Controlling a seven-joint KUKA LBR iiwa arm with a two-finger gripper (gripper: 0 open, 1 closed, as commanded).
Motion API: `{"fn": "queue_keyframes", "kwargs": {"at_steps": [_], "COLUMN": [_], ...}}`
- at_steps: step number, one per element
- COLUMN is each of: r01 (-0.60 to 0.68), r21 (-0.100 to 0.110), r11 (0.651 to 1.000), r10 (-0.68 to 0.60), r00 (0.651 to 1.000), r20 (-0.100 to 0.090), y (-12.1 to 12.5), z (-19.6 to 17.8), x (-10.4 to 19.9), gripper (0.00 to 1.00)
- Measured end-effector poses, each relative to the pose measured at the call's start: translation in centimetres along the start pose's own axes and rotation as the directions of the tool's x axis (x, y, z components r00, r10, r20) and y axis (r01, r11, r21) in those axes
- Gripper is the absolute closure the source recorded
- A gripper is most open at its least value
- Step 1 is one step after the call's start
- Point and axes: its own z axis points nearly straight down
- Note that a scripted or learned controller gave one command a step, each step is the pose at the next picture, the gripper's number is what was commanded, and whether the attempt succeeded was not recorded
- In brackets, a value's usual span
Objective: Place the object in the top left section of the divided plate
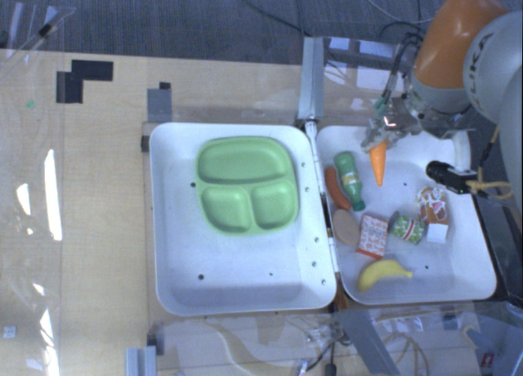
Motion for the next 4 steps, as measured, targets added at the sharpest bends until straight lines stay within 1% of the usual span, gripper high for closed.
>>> {"fn": "queue_keyframes", "kwargs": {"at_steps": [1, 2, 3, 4], "r01": [0.043, 0.179, 0.099, 0.434], "r21": [-0.002, -0.002, 0.001, 0.000], "r11": [0.999, 0.984, 0.995, 0.901], "r10": [-0.043, -0.179, -0.099, -0.434], "r00": [0.999, 0.984, 0.995, 0.901], "r20": [-0.001, 0.000, -0.001, -0.003], "y": [0.8, 0.1, 1.5, -1.1], "z": [-8.0, -13.3, -10.2, -6.4], "x": [0.3, 3.4, 1.6, 9.0], "gripper": [1.00, 1.00, 1.00, 1.00]}}
